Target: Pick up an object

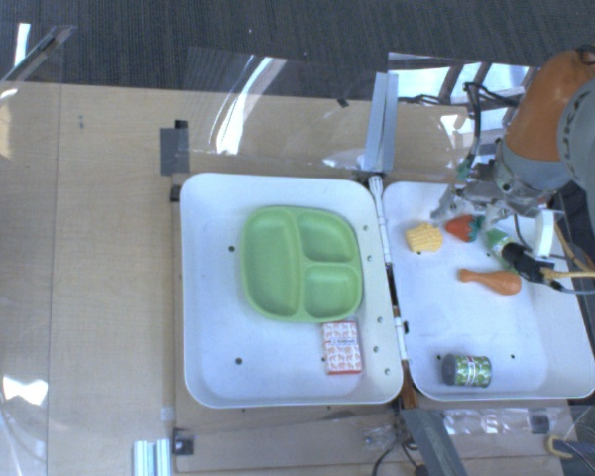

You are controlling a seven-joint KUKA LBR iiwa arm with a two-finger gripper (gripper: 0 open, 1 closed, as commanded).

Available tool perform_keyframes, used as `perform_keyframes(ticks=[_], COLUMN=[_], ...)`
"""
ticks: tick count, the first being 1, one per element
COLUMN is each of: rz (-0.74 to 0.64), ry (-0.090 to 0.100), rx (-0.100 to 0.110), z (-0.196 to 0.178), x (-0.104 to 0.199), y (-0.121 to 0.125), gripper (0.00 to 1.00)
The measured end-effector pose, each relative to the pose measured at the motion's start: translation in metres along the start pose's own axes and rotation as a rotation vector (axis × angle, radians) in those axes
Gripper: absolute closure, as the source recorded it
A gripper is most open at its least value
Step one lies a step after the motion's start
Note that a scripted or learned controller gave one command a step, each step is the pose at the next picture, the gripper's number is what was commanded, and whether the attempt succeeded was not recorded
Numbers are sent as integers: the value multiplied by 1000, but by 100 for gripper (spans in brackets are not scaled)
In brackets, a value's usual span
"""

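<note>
Gripper: gripper (473, 206) at upper right, low over the right white bin (565, 365); grip state, I cannot tell.
Beneath it: small orange-red rounded toy (461, 229), beside a yellow corn-cob toy (424, 237).
Left white bin (208, 365): green divided plastic plate (299, 263).

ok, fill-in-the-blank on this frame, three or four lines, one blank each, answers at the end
1. The green divided plate lies in the ____ bin as the camera view shows it.
2. The small patterned packet lies just below the plate, in the ____ bin as it.
3. The green can lies on its ____ in the right bin.
4. The yellow corn cob is in the ____ bin, near the gripper.

Missing words: left; same; side; right
</note>
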State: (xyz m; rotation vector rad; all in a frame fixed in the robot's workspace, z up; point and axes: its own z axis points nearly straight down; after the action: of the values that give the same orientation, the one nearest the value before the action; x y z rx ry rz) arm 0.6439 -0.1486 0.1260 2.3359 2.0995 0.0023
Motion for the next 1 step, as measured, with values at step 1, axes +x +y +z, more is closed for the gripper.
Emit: perform_keyframes(ticks=[1], rz=[73], ry=[1], rx=[0], z=[38], x=[-12], y=[17], gripper=[0])
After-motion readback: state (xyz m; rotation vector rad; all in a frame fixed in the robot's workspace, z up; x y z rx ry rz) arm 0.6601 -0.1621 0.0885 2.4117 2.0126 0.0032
